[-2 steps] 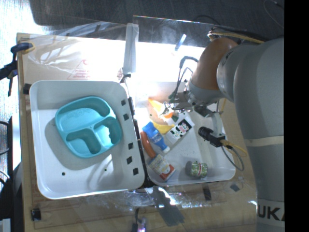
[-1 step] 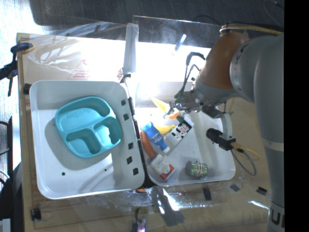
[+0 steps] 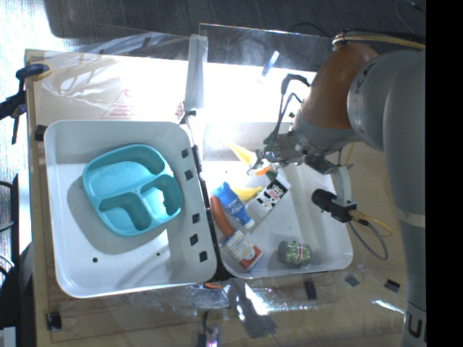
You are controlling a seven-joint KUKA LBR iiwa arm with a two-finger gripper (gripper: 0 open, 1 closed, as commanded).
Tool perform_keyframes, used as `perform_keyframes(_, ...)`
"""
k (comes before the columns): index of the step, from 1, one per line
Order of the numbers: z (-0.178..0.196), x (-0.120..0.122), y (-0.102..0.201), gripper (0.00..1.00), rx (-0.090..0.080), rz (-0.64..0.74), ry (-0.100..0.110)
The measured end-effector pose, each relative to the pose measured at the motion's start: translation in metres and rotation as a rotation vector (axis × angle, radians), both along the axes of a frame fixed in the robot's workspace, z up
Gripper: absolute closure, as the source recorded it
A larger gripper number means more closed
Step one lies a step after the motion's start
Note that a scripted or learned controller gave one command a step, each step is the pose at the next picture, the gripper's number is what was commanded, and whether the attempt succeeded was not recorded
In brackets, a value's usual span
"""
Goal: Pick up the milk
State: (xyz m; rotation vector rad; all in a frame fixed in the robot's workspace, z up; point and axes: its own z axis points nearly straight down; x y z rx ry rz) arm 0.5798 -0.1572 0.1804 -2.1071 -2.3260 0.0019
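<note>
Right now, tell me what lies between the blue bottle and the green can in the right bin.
In the camera view, a small red-and-white carton lies between the blue bottle and the green can, nearer the bottle.

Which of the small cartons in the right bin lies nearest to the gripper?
The black-and-white milk carton, just below the gripper. The blue carton and the red-and-white carton lie farther toward the bin's near edge.
</note>
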Motion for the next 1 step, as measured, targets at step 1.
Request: perform_keyframes(1,0.0101,0.0009,0.0004,1.0,0.0,0.005,0.0)
